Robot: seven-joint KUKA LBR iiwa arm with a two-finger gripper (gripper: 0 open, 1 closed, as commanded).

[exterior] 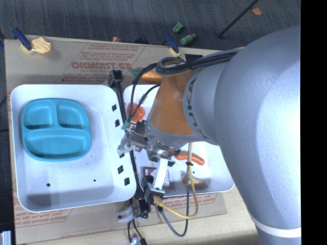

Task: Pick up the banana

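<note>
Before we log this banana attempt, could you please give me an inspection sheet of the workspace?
Surface: printed cardboard under left bin and right bin; arm hides much of the right one.
Job's things: banana not clearly identifiable; yellowish thing near right bin's front edge may be it.
Clutter: blue divided plate in left bin; orange thing in right bin.
Grippers: gripper low over the wall between the bins; open or shut cannot be told.
Cables: yellow cable loops past the front edge; black cables along the arm.
Surroundings: dark floor with green bits; clamp at cardboard's far corner.
</note>
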